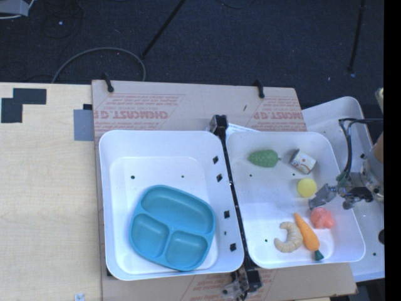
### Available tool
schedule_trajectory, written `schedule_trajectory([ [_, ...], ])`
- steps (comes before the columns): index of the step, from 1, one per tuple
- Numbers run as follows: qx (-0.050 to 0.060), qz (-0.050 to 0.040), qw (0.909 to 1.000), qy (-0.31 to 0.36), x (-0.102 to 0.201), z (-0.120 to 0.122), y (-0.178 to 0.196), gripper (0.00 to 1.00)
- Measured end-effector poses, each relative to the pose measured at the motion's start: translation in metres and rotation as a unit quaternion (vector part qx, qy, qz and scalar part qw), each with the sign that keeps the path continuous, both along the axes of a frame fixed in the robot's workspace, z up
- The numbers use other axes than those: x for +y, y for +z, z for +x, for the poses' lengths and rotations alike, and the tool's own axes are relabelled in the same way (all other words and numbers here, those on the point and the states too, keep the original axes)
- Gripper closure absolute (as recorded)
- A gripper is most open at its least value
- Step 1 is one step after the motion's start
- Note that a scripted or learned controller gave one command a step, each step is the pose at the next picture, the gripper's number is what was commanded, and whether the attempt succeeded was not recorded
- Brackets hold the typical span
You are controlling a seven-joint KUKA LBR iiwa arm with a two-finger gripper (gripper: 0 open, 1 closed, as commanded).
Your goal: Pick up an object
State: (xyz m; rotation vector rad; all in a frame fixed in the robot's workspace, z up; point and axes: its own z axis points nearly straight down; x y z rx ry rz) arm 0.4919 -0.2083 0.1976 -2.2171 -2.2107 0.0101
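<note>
**Jaws low over the right bin, nothing seen between them**

Reaching in from the right, down near the right wall of the right bin (263, 205). Grey jaws hanging low between a yellow ball (307, 187) and a pink lump (322, 218), just beside both. Too small and too blurred to tell whether wide or narrow, and no object seen held between them.

Six small things scattered across the right bin:
- At the far side, a green oval piece (263, 158).
- To its right, apart from it, a small white box (302, 162) with a red mark.
- Just nearer than the box, the yellow ball.
- Nearer still, the pink lump.
- Below the lump, an orange carrot (307, 232), lying at a slant, green tip toward the near rim.
- Just left of the carrot, a pale curved piece (288, 238), close against it; touching or not, cannot tell.

In the left bin (106, 168), a blue divided tray (172, 226) with three compartments, lying flat toward the near side.

Under both bins, a sheet of printed cardboard (188, 108), on a pale wooden table (44, 199).
</note>
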Motion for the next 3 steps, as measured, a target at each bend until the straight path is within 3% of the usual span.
schedule_trajectory([
  [1,-0.005,-0.0015,1.0000,0.001,0.000,0.003,0.005,0.00],
  [2,-0.002,0.0003,1.0000,0.002,0.003,0.003,-0.059,0.00],
  [3,-0.006,-0.0015,1.0000,0.001,0.004,0.003,-0.110,0.00],
])
